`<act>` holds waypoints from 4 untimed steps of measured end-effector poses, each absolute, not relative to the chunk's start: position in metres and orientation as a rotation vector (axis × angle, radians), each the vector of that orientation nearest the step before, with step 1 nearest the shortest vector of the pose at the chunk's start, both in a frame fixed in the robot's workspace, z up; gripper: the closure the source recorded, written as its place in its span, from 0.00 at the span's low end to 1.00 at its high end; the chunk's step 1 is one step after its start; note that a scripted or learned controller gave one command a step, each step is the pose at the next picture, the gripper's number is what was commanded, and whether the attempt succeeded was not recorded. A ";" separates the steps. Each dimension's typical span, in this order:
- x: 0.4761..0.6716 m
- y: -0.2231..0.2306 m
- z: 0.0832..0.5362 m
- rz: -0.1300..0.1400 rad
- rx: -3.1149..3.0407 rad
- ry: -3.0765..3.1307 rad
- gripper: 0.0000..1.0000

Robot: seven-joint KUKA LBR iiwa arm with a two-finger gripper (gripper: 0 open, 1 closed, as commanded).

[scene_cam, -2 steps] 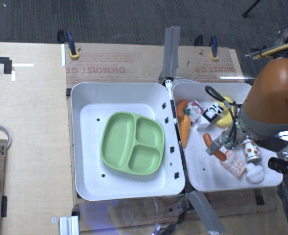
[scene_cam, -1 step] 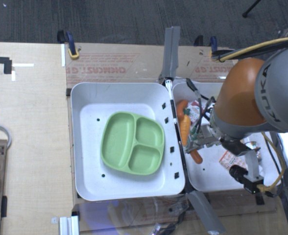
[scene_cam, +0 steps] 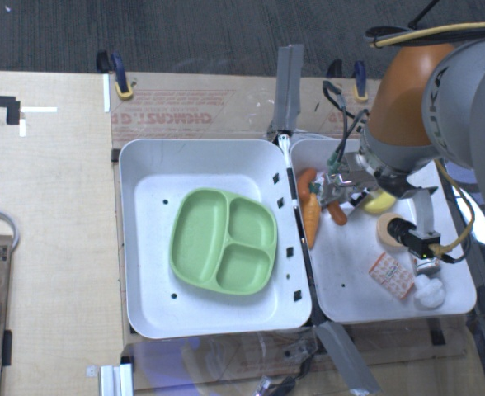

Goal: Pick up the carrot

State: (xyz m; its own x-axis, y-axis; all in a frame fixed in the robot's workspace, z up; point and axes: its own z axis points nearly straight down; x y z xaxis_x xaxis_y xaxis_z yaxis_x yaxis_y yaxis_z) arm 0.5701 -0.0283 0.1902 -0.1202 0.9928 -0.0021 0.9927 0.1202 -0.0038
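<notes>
Two shallow white bins sit side by side on the desk (scene_cam: 53, 221). The left bin (scene_cam: 135, 246) holds a single thing: a green plate (scene_cam: 223, 242) with three compartments, lying flat near its middle.

The right bin (scene_cam: 341, 291) carries the rest. The carrot (scene_cam: 311, 219) lies along its left wall, its length running from far to near, just beside the divider between the bins. Another orange piece (scene_cam: 307, 179) lies at the carrot's far end, and a small reddish-orange piece (scene_cam: 336, 214) rests just to the right of the carrot. A yellow item (scene_cam: 379, 203) lies further right, partly under the arm. Near it sits a roll of tape (scene_cam: 388, 231), and nearer still a small red-and-white packet (scene_cam: 392, 274) lies flat on the bin floor. A white crumpled ball (scene_cam: 429, 291) rests in the near right corner.

The arm (scene_cam: 440, 97) reaches in from the right over the far part of the right bin. Its pincer (scene_cam: 339, 187) hangs low just right of the carrot's far end; whether it is released or clenched cannot be told. The carrot lies on the bin floor.
</notes>
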 end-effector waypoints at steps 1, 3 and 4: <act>0.506 0.013 0.190 0.008 -2.505 -1.891 1.00; 0.478 -0.054 0.220 0.003 -2.000 -2.422 1.00; 0.477 -0.024 0.190 0.007 -2.275 -2.161 1.00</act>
